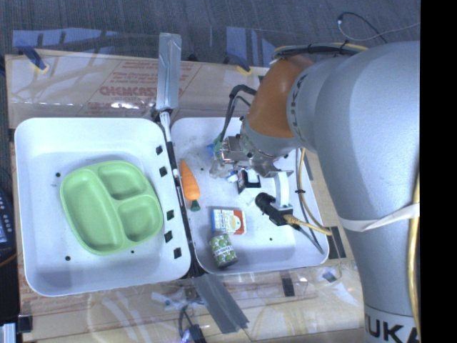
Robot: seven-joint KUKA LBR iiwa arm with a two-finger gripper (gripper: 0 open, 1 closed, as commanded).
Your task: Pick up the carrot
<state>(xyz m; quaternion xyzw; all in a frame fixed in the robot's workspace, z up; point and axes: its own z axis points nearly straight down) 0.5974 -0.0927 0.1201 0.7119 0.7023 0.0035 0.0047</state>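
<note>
Two shallow white bins sit side by side on the bench. The left bin (43,263) holds a green divided tray (111,206) with three compartments. The right bin (307,252) holds the carrot (189,182), which lies along the bin's left wall, just beside the divider between the bins, with its orange body running from far to near and its dark green end pointing near. To the right of the carrot and a little nearer the camera lies a small white packet (228,220) with red and green print, and touching its near edge is a clear jar of green peas (223,249).

The grey arm (364,141) reaches in from the right, bulking over the right side of the bin, and its orange band (275,106) curves down toward the bin's middle. The gripper (243,164) hangs low over the far middle of the right bin, apart from the carrot and to its right. Cables and fittings clutter the wrist, so whether the gripper is spread or closed cannot be told. Nothing visibly sits in its grasp.
</note>
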